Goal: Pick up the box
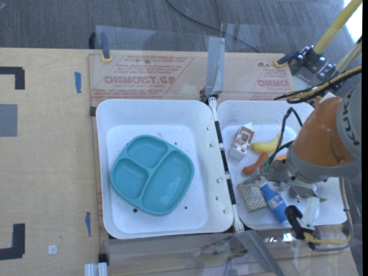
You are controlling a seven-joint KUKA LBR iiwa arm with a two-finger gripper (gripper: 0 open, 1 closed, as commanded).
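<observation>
The box (241, 142) is a small white carton with orange print, lying in the right bin (261, 109) near its left wall. My gripper (286, 181) hangs over the middle of that bin, below and to the right of the box and apart from it. The arm's orange band (321, 137) and grey wrist cover the gripper from above. Close under the gripper lie a blue tube (274, 202) and a patterned pouch (251, 195).
A yellow banana (265, 146) and an orange carrot-like piece (255, 164) lie just right of the box. The left bin (109, 119) holds a teal divided plate (152, 174). A ridge (221, 165) separates the bins. Cables trail at the right bin's front corner (305, 234).
</observation>
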